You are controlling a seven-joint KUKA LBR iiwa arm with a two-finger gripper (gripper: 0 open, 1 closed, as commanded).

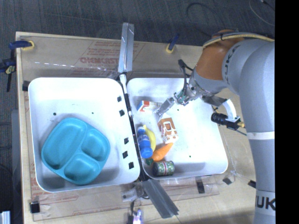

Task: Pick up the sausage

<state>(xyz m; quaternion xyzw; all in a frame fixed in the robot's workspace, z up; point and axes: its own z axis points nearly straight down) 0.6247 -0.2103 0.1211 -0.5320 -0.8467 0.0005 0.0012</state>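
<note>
A grey robot arm with an orange band reaches in from the right over two shallow white bins set side by side on a bench, seen from above at a slant. The left bin (37, 90) holds a blue divided plate (74, 149) with three compartments. The right bin (212, 146) holds a cluster of small things along its left side: a red and white carton (145, 106) near the top, a patterned orange and white packet (168, 129), a blue bottle (144, 143) lying beside a yellow banana (150, 137), an orange carrot (162, 151), and a green can (163, 168) at the bottom. No item can be identified with confidence as the sausage (it may be hidden among the clutter, or too small to tell). The gripper (164, 107) hangs low over the upper middle of the right bin, just beside the carton and above the packet; whether it is apart or closed cannot be told, and nothing is seen held in it. By this view the pick is not yet done: finding, grasping and lifting the sausage all remain
</note>
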